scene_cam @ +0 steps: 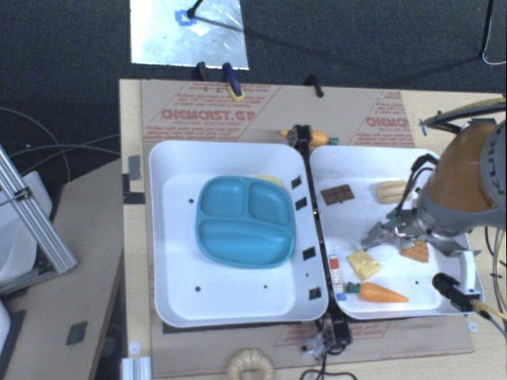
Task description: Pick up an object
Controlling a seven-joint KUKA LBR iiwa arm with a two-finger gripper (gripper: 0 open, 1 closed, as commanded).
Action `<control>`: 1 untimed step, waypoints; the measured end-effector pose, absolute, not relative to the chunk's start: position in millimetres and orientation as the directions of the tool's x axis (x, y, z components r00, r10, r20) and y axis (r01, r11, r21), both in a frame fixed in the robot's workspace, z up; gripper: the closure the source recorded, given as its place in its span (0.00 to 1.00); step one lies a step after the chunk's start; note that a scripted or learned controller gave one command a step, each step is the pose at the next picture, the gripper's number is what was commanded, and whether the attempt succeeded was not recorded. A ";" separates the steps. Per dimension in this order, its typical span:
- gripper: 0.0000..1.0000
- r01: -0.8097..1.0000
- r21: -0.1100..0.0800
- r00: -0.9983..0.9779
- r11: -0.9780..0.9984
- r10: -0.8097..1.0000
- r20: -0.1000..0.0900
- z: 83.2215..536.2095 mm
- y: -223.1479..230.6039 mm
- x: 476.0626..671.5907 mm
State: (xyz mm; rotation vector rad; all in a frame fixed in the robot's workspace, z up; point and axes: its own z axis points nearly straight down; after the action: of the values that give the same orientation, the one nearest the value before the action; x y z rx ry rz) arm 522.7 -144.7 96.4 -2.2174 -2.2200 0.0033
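Over the right bin [348, 161] the gripper [379, 237] hangs, grip state impossible to tell; the yellow cheese wedge [363, 264] just below looks light and stiff, best pinched across its flat sides

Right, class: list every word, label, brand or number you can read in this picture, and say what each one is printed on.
"CHEMCAST GP", in red, on the brown protective sheet behind the left bin, upper left.
The same red print repeats on the sheet at upper right, too blurred to read for certain.
The small coloured strip by the divider between the bins may carry print; it is too small to read.
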 end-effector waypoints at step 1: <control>0.00 1.000 0.004 -0.001 0.001 1.000 0.001 85.4 -144.2 524.5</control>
State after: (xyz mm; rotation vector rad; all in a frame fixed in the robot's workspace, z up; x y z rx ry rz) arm 524.5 -144.2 85.4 -2.2222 -2.2238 -0.0048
